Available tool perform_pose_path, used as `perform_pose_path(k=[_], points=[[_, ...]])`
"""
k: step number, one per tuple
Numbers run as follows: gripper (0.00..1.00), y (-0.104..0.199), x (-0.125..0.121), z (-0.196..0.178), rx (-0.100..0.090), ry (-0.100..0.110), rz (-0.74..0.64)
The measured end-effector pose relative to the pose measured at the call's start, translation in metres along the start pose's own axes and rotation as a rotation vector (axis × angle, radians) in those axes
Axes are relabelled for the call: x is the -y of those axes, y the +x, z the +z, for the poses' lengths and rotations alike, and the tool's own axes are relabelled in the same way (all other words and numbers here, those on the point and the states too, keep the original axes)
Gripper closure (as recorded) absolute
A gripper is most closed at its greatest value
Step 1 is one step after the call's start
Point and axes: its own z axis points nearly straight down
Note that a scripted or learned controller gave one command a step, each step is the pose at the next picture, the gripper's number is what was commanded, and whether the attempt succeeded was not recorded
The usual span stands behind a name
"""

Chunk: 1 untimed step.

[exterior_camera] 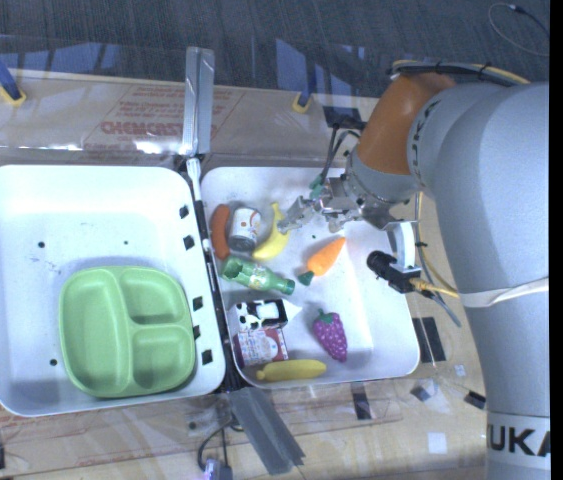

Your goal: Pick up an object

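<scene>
Objects for us to pick all sit in the right bin (391,353). Nearest the front edge: a long yellow piece (291,370), a carton (259,346), a purple berry (330,334). Mid-bin: a green bottle (258,275) and a carrot (323,256), just beside each other. Farther back: a banana (274,239) touching a can (244,227), w/ an orange piece (220,230) at the wall.

Gripper (313,208) hangs over the back of the bin, just behind the banana; we can't tell how wide it is, and we see nothing in it.

We'd go for the carrot or the berry: each has clear floor around it, so less chance of nudging neighbours. Approach straight down, center over the body, close across the narrow axis. The left bin (1,268) w/ a green tray (126,330) needs no attn.
</scene>
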Motion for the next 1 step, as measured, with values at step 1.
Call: perform_pose_path(k=[1], points=[[0.00,-0.0222,0.0460,0.0132,-0.001,0.011,0.071]])
